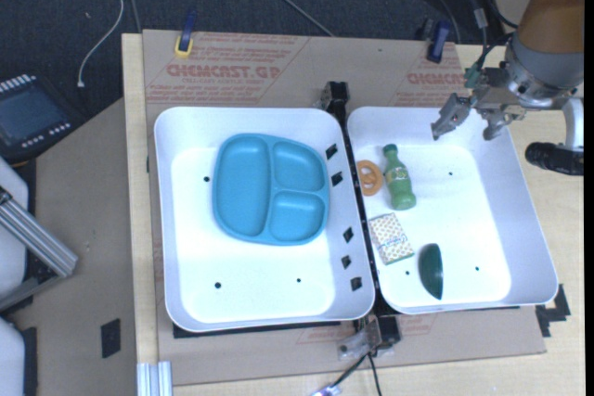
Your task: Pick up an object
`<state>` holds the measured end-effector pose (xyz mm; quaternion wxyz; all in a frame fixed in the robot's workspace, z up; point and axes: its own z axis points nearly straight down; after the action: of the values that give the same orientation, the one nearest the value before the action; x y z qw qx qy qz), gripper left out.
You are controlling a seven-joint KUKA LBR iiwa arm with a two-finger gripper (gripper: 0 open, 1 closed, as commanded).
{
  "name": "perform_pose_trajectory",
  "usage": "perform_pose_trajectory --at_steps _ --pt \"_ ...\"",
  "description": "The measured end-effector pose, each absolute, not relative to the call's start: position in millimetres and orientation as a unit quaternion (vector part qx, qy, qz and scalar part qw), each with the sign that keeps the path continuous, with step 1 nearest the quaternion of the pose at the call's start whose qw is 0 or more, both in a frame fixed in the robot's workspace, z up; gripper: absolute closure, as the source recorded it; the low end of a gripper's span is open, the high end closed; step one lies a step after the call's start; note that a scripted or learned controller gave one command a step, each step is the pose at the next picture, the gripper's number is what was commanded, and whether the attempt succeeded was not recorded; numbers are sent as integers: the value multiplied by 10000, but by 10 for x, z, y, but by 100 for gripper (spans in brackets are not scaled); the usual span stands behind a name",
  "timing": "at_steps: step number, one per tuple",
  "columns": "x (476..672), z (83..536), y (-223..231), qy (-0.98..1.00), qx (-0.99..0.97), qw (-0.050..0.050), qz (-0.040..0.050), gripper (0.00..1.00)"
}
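The gripper (471, 121) is seen over the upper right part of the right bin (506, 199), carried by the grey arm (548, 14) with its orange band. Its two fingers (447, 121) are spread apart, and nothing is held between them. Four things are found in the right bin, all gathered toward its left side and well apart from the gripper. A green bottle (398, 176) lies nearest, below and to the left of the gripper. Just beside the bottle, on its left, an orange ring (369, 177) is placed against the bin's left wall. Lower down, a small patterned packet (392, 237) is seen, and near it, toward the bin's lower edge, a dark green object (431, 269). In the left bin (186, 199) a blue divided plate (271, 188) is laid, with three compartments.
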<state>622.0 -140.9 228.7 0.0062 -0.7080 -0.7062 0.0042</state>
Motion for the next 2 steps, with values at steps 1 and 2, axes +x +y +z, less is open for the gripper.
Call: perform_pose_trajectory --at_steps 1,2 --pt "6247 2368 -1405 -7072 -7070 6 0 0" --pt "6206 1754 -1362 -7072 -7070 28 15 0"
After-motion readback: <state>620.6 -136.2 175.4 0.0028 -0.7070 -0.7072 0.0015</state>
